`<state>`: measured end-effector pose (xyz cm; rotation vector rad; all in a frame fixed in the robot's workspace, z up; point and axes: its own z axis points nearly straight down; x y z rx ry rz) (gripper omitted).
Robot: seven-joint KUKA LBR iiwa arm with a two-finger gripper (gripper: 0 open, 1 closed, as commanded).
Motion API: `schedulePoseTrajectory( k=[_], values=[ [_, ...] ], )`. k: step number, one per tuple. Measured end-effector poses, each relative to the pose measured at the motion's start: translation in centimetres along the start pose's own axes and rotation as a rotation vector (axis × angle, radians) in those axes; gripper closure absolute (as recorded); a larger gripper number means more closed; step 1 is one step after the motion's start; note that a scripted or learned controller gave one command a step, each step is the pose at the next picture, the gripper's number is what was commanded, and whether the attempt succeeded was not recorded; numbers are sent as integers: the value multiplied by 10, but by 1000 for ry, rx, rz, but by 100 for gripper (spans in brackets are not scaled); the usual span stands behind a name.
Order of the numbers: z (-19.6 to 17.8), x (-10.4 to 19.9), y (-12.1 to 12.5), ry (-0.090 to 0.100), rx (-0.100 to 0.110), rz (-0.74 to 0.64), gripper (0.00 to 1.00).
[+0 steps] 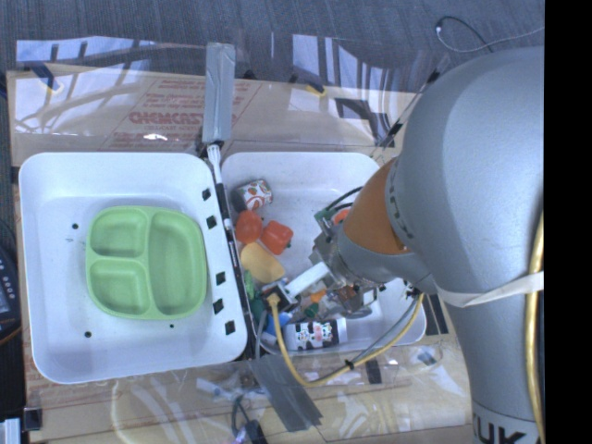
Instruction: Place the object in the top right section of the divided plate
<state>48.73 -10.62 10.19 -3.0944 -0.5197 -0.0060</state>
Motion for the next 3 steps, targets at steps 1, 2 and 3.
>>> schedulePoseTrajectory(
  k=[1,2,3],
  values=[
    [-8,0,-1,-3,3,-5,100],
    [-17,0,-1,-5,5,-11,100],
    [11,8,73,-6,11,116,100]
  ],
)
